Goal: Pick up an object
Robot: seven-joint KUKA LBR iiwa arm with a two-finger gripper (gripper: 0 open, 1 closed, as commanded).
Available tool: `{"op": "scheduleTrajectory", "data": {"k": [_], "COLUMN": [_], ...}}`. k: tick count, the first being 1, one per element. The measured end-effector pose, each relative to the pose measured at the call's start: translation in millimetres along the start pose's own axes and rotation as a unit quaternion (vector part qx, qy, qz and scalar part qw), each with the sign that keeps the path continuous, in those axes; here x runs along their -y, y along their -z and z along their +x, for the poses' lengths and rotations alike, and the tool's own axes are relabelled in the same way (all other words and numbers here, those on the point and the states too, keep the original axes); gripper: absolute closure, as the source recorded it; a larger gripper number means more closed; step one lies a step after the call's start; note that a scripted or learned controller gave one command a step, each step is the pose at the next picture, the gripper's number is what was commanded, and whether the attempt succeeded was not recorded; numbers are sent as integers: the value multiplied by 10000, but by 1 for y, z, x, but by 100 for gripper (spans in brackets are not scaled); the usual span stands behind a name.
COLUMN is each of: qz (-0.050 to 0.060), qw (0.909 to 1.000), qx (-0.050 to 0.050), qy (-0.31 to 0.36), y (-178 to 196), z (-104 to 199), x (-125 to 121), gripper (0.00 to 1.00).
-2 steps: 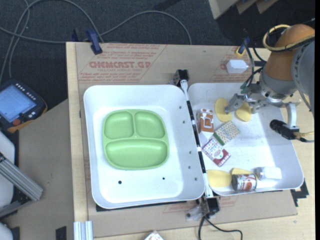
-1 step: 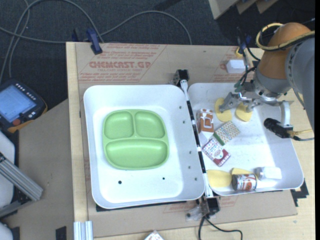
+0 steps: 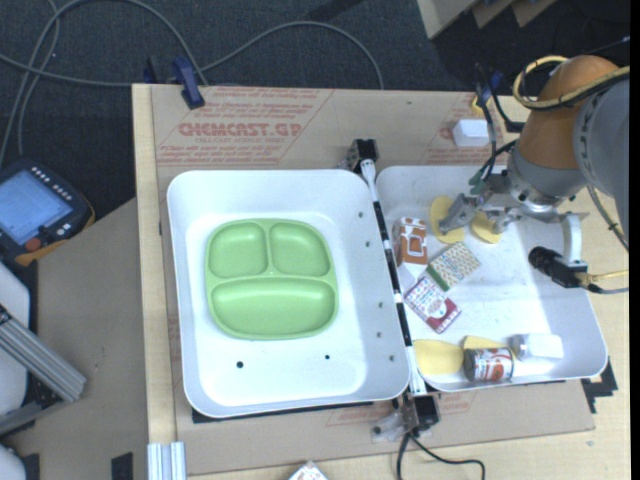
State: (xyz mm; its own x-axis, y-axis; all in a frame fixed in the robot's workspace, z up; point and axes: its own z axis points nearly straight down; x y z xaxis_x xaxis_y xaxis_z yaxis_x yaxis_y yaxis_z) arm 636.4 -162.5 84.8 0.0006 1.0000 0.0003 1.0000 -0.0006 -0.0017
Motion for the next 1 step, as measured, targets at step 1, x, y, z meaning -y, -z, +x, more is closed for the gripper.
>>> {"op": "scheduleTrajectory", "data": {"k": [1], "qz": [-19], "qw": [10000], "qx": [0], "qy": [8], "y": [0], "z": [43], "x": [-31], "gripper": [0]}}
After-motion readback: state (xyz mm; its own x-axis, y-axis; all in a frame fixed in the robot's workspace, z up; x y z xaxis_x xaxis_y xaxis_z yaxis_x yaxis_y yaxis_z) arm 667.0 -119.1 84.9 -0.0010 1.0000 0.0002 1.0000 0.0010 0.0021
